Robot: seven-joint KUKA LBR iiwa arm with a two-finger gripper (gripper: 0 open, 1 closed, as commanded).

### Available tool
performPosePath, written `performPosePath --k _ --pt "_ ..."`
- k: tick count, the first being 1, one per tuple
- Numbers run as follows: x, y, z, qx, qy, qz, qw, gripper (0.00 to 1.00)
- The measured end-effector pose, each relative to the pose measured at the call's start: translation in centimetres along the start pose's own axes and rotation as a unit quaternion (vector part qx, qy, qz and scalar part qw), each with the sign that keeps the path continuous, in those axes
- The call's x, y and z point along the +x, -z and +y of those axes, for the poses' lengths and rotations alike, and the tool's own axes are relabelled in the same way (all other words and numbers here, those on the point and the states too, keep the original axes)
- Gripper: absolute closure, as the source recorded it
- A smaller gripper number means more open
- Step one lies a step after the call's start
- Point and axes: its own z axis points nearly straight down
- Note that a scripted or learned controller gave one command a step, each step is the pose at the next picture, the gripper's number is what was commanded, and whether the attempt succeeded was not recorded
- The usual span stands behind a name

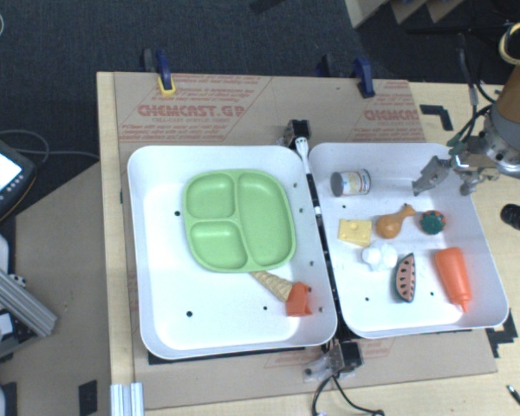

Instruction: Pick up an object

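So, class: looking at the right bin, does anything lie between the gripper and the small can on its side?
Nothing visible does. The gripper hovers over the right bin's upper part, and the can lies to its left across bare white floor. The drumstick and green ball sit lower, off that line.

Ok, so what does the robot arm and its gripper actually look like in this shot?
The arm enters at the right edge: a rounded tan-orange section above a pale grey metallic ring. From that ring a grey metal gripper sticks out over the right bin, blocky and angular. Dark cables run along the bench just above the arm. I can't make out any markings on it.
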Motion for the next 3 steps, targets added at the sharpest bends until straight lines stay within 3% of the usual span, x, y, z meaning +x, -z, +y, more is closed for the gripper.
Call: performPosePath --k 1,3 --pt "0.0 0.9 0.3 -0.007 0.002 -0.002 1.0 0.0" --pt "0.9 -9.5 0.3 -0.005 0.002 -0.001 1.0 0.0"
